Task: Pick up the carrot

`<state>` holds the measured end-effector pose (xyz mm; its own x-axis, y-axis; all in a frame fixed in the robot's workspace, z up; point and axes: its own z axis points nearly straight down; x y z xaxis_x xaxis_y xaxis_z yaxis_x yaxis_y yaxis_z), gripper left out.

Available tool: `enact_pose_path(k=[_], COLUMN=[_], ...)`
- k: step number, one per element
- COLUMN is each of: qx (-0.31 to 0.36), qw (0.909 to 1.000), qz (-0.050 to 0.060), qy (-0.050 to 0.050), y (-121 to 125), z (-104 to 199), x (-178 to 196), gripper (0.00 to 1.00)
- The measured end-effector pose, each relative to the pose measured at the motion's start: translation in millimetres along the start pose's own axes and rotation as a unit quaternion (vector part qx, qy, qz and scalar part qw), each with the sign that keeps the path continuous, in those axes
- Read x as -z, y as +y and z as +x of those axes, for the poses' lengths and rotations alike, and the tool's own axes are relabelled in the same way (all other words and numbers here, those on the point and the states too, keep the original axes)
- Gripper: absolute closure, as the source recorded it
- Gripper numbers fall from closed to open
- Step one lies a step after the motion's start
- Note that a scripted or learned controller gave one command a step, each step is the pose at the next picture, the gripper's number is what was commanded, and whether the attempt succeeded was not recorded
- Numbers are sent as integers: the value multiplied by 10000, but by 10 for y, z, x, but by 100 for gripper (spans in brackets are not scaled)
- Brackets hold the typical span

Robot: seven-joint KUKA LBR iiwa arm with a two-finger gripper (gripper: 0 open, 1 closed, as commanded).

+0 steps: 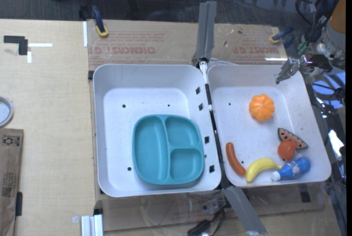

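tool [288, 71] above right bin [308, 98] far rim, carrot [235, 158] near divider.

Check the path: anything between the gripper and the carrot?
Yes. The orange pumpkin sits on the straight line from the gripper, at the right bin's far rim, to the carrot. An approach from above would likely clear it. The banana lies close beside the carrot's near end.

An orange-red carrot [235, 158], slim and rounded at both ends, lies flat on the floor of the right bin [242, 92], near its left wall, angled slightly, its near end just beside a banana [260, 168].
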<state>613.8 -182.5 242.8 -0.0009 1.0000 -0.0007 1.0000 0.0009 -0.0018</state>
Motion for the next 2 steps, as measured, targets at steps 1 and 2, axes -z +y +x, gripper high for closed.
enact_pose_path(k=[1,2], qx=[714,1744], qw=[9974,9847], qz=[-12,-8], qy=[-10,22], y=[-105,265], z=[-404,-351], x=[484,-1454], gripper=[0,0])
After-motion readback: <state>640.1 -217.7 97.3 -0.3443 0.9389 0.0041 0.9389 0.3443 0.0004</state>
